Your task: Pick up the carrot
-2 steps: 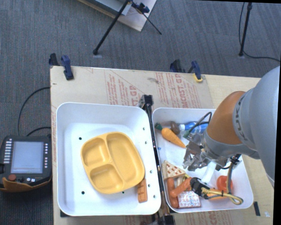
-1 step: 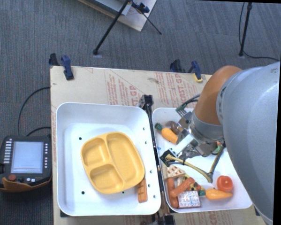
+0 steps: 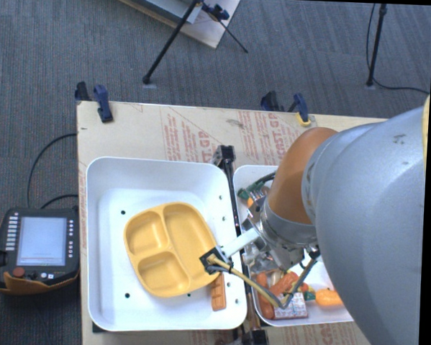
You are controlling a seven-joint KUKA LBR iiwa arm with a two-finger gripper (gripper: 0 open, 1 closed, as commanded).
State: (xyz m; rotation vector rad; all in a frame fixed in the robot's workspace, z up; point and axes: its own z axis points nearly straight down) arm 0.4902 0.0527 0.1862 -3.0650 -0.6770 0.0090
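- Far left on grey carpet: black teach pendant with pale screen [image 3: 40,251], cable trailing off.
- Plywood bench top [image 3: 167,126] with blue clamps at the back edge; tripod legs on the floor behind.
- Left shallow white plastic bin [image 3: 102,198] holds a yellow three-compartment plastic tray [image 3: 170,246], lying flat, tilted diagonally.
- A small orange-brown stick-shaped item [image 3: 218,296] lies in the left bin just beside the tray's lower right corner; can't tell what it is.
- Right shallow white bin [image 3: 265,319] mostly hidden under the arm; cluttered with small items.
- Two-finger gripper [image 3: 282,269] is low over the right bin's clutter; fingers hidden by the wrist, can't tell their state.
- Orange carrot [image 3: 329,298], as best I can judge, lies in the right bin near the front, just right of the gripper.
- Task: pick looks not done; grasp and lift remain.
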